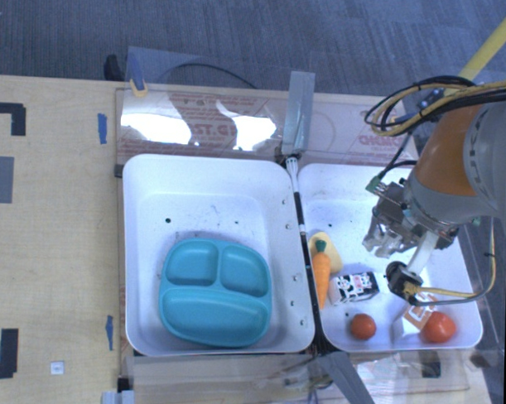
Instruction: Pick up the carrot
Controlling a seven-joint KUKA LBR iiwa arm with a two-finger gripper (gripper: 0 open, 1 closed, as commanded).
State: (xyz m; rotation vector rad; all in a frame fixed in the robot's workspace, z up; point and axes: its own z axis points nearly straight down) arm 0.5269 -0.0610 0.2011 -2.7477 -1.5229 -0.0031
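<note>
Carrot [320,276] lies in right bin [344,200]; arm [453,163] reaches down, jaws' state unclear

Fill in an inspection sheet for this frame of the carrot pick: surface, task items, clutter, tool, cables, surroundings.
Surface: two white bins side by side, left bin and right bin, on a wooden bench.
Task items: carrot lies against the right bin's left wall, green top pointing away from the camera, not grasped.
Clutter: in the right bin, a yellow item beside the carrot, a black-and-white carton, two tomatoes; a blue divided plate in the left bin.
Tool: tool hovers over the right bin, apart from the carrot; finger state unclear.
Cables: black and yellow cables loop above the arm.
Surroundings: grey floor; blue tape marks on the bench.
</note>
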